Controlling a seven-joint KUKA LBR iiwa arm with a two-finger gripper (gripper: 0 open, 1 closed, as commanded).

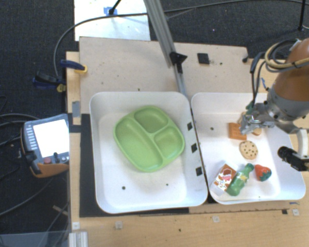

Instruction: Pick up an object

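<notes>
Camera view, claw: the claw [251, 121] sits low in the right bin [211, 112], near its upper right part, at the end of the grey arm [293, 91] reaching in from the right; whether it is spread or pressed together I cannot tell (the metal parts blur into one bright clump).

Camera view, nearest thing: an orange waffle-like toy square [236, 131] lies just beside the claw, down and to its left, apparently touching or nearly so; nothing is visibly pinched.

Camera view, key relation: judged from here, the coming grasp turns on that short offset; the orange square is the closest candidate, roughly square, so no strong long axis to line up with.

Camera view, other candidates: a round cookie [248, 150] lies below the square; further toward the front edge sit a green bottle [240, 179] (its long axis tilted, cap toward upper right), a small red-and-white carton [224, 177] touching the bottle's left side, and a red strawberry-like toy [262, 173] to the right.

Camera view, left bin: the left bin [108, 189] holds one green divided plate [149, 137], well apart from the claw.

Counts: two bins; five small toys in the right bin, one of each; one plate; one arm.
</notes>
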